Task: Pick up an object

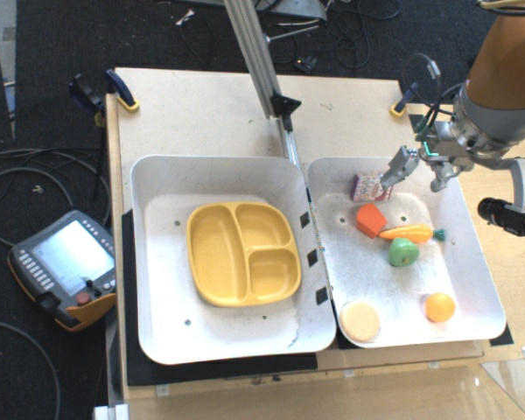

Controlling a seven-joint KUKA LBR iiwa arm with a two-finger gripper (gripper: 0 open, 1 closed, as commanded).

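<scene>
The objects to be picked lay loose in the right-hand bin (pixel 472 261), scattered apart from one another, which left each with some room for fingers to come down either side. Nearest the camera sat a pale round disc (pixel 360 320) by the bin's front corner, and just to its right a small orange ball (pixel 439 306). Farther back, a green apple-like toy (pixel 403 252) rested touching the underside of a toy carrot (pixel 408 233), whose orange body lay crosswise beside an orange-red block (pixel 371 220); that crowding would likely make those three harder to take cleanly. Beyond them, near the bin's back wall, stood a small pinkish patterned box (pixel 367 187). The pincer (pixel 423 171) hung over this far end, spread wide with nothing between its fingers; its left finger (pixel 400 166) came close beside the box, so I judged the box to be the target, though whether the finger touched it could not be told. The left-hand bin (pixel 157 234) held a yellow divided tray (pixel 243 254), set in the middle, well apart from the toys. Both bins sat on the counter (pixel 201 112), with a slanted metal post (pixel 255 51) rising behind them.
</scene>
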